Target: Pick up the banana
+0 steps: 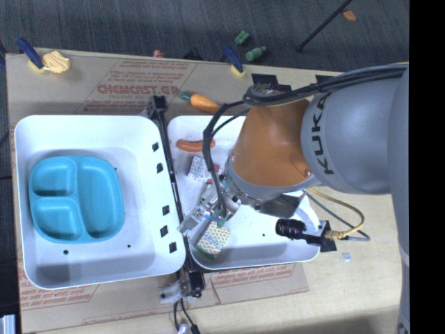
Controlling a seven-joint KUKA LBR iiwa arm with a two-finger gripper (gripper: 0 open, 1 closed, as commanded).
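Note:
My gripper [211,213] hangs low over the front left part of the right bin [278,256], close to the wall between the two bins. Just below it lies a small box with a green and yellow pattern [214,239]. The orange band and the grey arm [327,138] cover most of the right bin, hiding whatever lies beneath them.
An orange sausage-like piece [194,145] and a small red-and-white packet [197,167] lie in the right bin's back left. A toy carrot [203,103] rests just behind that bin. The left bin [83,263] holds a blue divided plate [75,198].

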